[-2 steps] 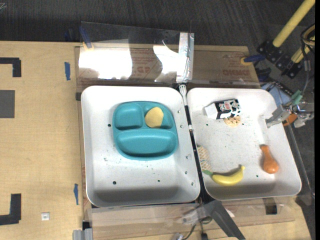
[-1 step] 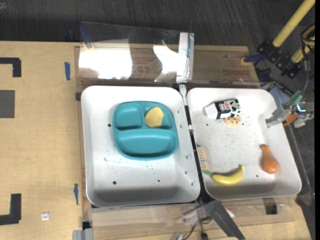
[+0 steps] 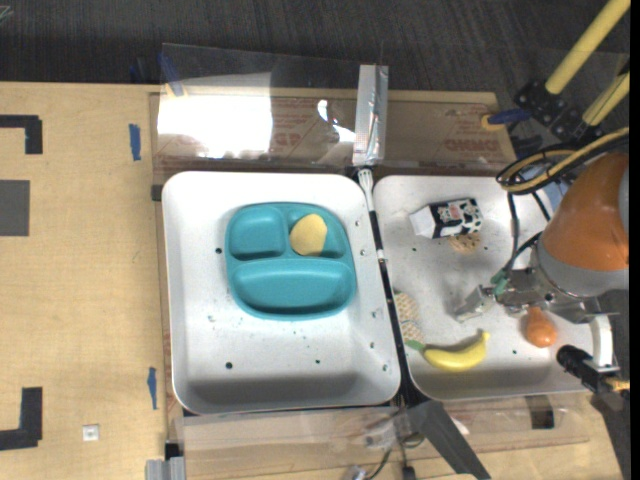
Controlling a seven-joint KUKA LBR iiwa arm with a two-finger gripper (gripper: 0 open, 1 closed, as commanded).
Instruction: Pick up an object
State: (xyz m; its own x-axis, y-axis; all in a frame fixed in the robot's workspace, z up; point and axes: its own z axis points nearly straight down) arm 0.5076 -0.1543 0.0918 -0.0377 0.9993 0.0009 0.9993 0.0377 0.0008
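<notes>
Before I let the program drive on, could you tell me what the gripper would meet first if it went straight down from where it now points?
Probably the bare floor of the right bin: the gripper hangs above the banana, apparently just clear of it, though depth is uncertain.

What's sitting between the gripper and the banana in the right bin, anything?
Nothing visible. The gripper sits low over the right bin, and the banana lies just below and left of it in the camera view, with bare bin floor between. The orange ball is off to the gripper's right, out of that path.
</notes>
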